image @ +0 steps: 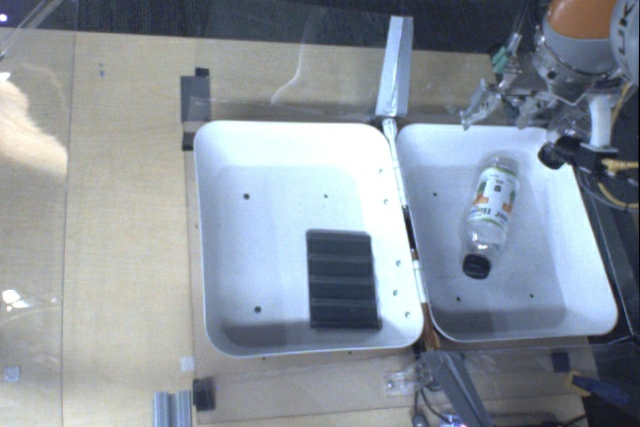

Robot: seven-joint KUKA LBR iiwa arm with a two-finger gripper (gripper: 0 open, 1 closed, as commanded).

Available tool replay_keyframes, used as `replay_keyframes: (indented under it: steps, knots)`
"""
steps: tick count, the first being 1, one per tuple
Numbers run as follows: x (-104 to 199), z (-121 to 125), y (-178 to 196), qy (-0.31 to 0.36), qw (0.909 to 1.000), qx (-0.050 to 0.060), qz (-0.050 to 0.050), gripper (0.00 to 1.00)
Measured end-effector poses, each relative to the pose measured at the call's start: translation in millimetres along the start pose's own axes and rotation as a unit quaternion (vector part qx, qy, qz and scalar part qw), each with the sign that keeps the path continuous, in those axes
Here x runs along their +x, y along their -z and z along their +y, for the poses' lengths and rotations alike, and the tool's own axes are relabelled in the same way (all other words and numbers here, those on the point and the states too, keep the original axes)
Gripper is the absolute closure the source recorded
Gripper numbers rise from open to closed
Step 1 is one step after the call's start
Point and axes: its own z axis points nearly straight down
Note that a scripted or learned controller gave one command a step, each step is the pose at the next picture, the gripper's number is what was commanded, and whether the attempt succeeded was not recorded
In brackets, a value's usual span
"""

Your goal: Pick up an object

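Observation:
A clear plastic bottle (492, 213) with a black cap and a white-and-green label lies on its side in the right bin (440, 300), cap toward the front. A black ridged rectangular block (341, 279) lies flat in the left bin (235, 215), near its front. My gripper (500, 105) hangs over the back rim of the right bin, behind the bottle and apart from it. Its fingers are spread open with nothing between them.
A metal divider post (394, 65) stands behind the seam between the two bins. Cables (610, 170) trail along the right bin's right side. The wooden bench (100, 235) stretches out to the left of the bins.

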Motion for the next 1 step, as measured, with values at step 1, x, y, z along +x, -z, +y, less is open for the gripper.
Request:
replay_keyframes:
  steps: [1]
  knots:
    - [-19.9, -36.8, -147.3, 0.027, 0.9996, -0.002, 0.000, 0.00]
